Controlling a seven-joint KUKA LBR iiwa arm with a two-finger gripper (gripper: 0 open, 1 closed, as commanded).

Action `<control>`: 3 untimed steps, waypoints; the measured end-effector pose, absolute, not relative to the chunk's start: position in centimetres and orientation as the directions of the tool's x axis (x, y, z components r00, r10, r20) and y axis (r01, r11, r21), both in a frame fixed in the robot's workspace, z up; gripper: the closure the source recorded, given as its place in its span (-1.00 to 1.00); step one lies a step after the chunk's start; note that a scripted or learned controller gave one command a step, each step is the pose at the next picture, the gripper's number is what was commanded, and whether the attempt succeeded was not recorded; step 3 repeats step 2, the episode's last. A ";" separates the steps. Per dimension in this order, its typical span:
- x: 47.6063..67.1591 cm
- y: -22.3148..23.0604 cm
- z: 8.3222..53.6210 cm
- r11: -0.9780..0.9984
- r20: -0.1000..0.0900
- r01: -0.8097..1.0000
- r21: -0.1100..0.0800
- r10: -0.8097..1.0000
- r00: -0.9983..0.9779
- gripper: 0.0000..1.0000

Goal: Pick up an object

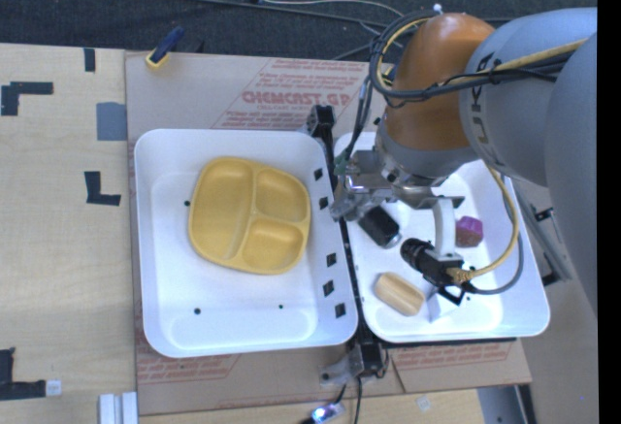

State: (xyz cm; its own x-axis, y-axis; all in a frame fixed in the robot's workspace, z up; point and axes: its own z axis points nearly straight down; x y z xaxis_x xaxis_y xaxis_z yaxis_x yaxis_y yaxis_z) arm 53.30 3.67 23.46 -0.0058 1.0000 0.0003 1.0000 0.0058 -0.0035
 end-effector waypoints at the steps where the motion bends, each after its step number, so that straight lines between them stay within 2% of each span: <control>1: 53.6 9.2 24.0 0.008 0.001 1.000 -0.001 1.000 -0.008 1.00; 2: 53.6 8.8 24.0 0.003 -0.001 1.000 -0.002 1.000 -0.003 -1.00; 3: 53.6 8.8 24.0 0.003 -0.001 1.000 -0.002 1.000 -0.003 -1.00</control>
